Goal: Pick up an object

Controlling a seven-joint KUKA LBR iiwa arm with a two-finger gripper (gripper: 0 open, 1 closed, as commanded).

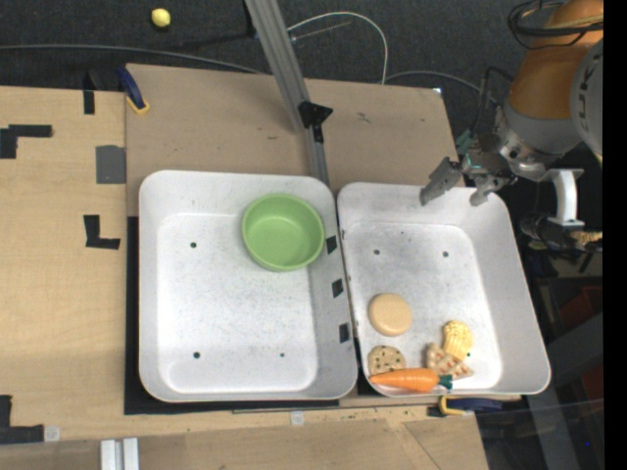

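Note:
My gripper (pixel 457 191) hangs over the far edge of the right bin (pixel 490 225), open, with nothing between its two grey fingers (pixel 437 184). Well below it, in the bin's near part, lie a round tan bun (pixel 390 313), a chocolate-chip cookie (pixel 386 358), an orange carrot (pixel 409 381), a yellow corn piece (pixel 457 338) and a small waffle-like snack (pixel 446 360). A green bowl (pixel 283 231) stands in the left bin's far right corner.
The left bin (pixel 196 302) holds just the bowl. A grey metal pole (pixel 284 62) slants down to the seam between the bins. A small yellow ball (pixel 161 17) lies on the dark floor at far left. Cables trail behind the bench.

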